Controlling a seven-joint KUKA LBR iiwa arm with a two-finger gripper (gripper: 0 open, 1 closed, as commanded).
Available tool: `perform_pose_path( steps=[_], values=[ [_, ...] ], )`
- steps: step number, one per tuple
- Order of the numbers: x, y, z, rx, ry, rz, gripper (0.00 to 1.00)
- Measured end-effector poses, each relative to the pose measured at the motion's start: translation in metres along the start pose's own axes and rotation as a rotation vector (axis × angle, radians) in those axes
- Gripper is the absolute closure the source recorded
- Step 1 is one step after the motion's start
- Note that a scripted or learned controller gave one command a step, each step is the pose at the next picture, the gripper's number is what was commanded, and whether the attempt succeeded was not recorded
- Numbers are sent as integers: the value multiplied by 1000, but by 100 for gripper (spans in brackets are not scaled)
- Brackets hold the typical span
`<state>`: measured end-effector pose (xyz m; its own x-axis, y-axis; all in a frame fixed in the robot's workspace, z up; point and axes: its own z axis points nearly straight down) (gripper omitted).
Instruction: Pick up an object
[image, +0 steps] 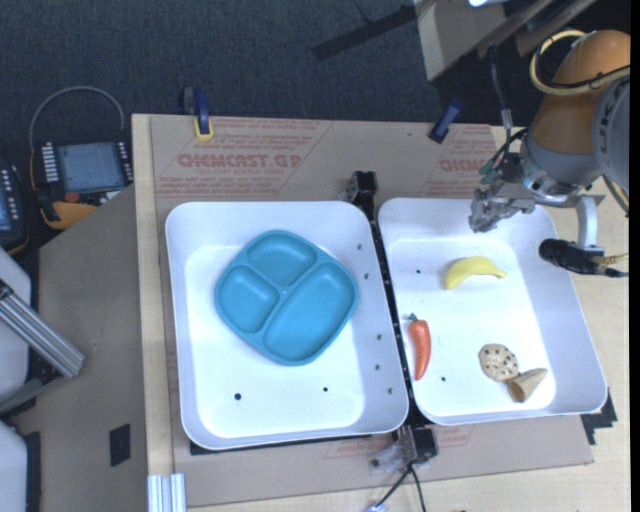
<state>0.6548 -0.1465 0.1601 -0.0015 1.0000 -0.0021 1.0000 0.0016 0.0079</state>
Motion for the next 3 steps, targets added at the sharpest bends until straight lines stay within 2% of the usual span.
perform_pose_path(
  steps=[1, 2, 3],
  values=[
    [0, 6, -64, 1, 0, 0, 100],
    [0, 3, -108, 1, 0, 0, 100],
    [33, -23, -99, 11, 3, 0, 100]
  ],
)
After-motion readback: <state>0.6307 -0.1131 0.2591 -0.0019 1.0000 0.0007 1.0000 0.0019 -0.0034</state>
